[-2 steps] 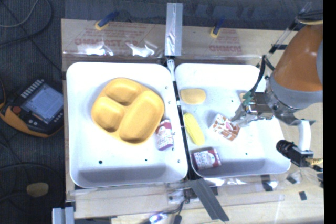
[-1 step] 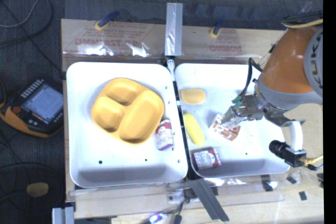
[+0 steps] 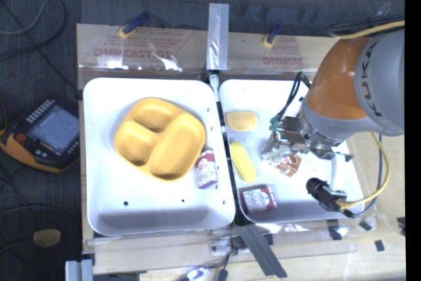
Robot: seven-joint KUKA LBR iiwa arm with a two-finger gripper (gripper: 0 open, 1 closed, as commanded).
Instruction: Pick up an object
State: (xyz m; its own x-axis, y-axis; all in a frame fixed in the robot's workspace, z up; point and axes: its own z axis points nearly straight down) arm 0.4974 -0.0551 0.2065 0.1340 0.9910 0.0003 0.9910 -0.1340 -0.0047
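Crinkled red-and-white wrapper (image 3: 287, 163) lies in the right bin (image 3: 289, 90), mid-bin, just under the gripper (image 3: 284, 141), touching or nearly so. Fingers' state: cannot tell, wrist hides them. Yellow oblong piece (image 3: 243, 161) sits left of the wrapper, red-labelled packet (image 3: 258, 198) below-left.

Black letters "KUKA" run down the grey arm (image 3: 385, 85); red print on the cardboard sheets (image 3: 141, 46) is unreadable
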